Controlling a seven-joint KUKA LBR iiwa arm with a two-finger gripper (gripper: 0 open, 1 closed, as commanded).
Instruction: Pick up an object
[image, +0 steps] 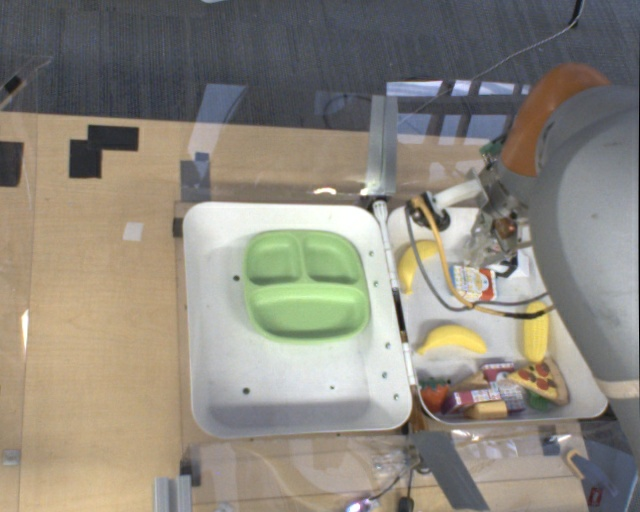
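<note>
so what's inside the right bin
In the right bin: a lemon, a banana, a corn cob, a pizza slice, a small red and white packet and darker toys at the near edge. The arm covers the bin's far right part.

No legible text or labels.

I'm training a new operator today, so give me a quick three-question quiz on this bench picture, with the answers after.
1. True or false: the green divided plate lies in the left bin.
2. Which bin is the gripper over? A) left B) right
3. Fill in: the corn cob lies along the right bin's ____ side.

Key:
1. True.
2. B; it hangs above a small red and white packet.
3. Right, with the banana to its left.
</note>
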